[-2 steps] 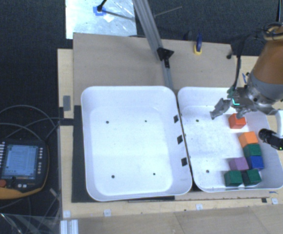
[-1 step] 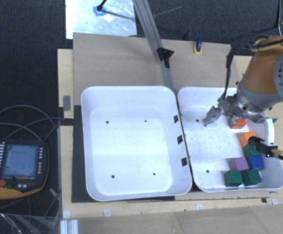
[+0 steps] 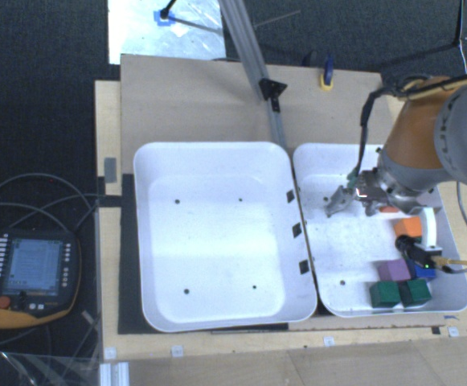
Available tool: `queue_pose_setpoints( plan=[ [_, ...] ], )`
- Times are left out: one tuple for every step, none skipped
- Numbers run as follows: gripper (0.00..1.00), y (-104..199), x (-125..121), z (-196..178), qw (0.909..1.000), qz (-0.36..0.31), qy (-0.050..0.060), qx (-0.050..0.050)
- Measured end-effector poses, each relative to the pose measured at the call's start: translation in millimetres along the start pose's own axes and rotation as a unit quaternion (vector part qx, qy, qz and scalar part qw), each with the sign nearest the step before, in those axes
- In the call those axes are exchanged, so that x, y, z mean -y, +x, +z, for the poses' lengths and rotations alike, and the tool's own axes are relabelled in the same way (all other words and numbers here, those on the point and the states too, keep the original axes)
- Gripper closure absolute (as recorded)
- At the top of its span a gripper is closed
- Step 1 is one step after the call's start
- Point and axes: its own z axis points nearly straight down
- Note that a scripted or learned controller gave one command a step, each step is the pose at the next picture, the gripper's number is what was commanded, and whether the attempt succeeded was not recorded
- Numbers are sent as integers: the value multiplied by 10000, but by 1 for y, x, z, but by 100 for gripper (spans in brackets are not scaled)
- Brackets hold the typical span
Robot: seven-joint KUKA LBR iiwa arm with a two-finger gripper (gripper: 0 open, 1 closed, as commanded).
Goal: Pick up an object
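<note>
Gripper (image 3: 350,203) low in upper-left part of right bin (image 3: 329,292), over bare white floor. Open or closed: cannot tell, metal parts blurred together at this slant.

Candidate objects clustered in lower-right corner of same bin, well apart from gripper.
- Orange block (image 3: 407,225): uppermost of cluster, right side cut off by robot hardware, long axis not readable.
- Purple block (image 3: 392,270): below orange, roughly square from above, no clear long axis, edges about parallel to bin walls.
- Green block (image 3: 384,294) and darker green block (image 3: 415,293): side by side, touching or nearly so, row running left-right along bin's lower wall.
- Small blue object (image 3: 426,273): just above darker green block, mostly hidden, shape not made out.

Grey arm (image 3: 466,127) with orange band (image 3: 414,135) at right edge of frame, cut off there.
</note>
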Motion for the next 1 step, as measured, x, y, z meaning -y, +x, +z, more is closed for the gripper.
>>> queue_pose_setpoints(
  plan=[
    [0,0,0,32,10000,1,-4,2]
  ],
)
